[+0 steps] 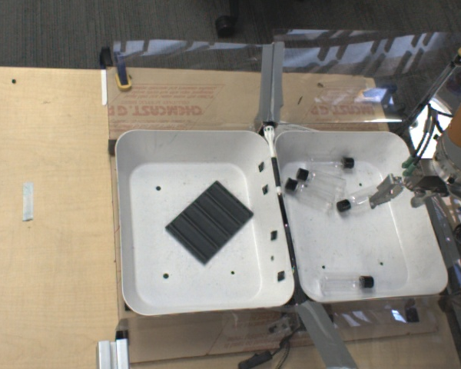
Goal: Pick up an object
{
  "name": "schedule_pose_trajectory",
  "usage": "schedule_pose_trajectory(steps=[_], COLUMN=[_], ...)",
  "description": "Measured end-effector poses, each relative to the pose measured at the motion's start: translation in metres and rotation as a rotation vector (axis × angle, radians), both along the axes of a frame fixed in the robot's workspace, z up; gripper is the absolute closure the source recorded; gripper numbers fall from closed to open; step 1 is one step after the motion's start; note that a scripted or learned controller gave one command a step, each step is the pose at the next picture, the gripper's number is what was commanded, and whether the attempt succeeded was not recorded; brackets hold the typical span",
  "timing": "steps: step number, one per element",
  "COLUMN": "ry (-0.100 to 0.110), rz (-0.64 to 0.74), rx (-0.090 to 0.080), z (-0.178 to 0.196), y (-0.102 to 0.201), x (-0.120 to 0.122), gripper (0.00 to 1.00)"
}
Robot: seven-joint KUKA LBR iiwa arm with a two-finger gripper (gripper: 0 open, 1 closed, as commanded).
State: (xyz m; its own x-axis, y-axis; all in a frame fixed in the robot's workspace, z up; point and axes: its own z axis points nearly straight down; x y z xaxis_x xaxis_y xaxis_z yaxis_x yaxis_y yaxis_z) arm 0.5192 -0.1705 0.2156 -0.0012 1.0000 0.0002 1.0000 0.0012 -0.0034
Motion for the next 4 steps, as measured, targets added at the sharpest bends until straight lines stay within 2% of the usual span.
schedule_pose_trajectory(steps=[1, 2, 3, 4], ry=[-0.001, -0.027, -0.004, -0.001], rz=[-0.023, 0.033, 0.087, 0.087], rx=[-0.001, -0.007, -0.001, -0.001], z=[-0.047, -0.098, -0.123, -0.115], y=[-0.023, 0.009, 0.01, 0.009], x=[0.086, 0.078, 0.105, 0.104], gripper=[0.0, 0.0, 0.0, 1.0])
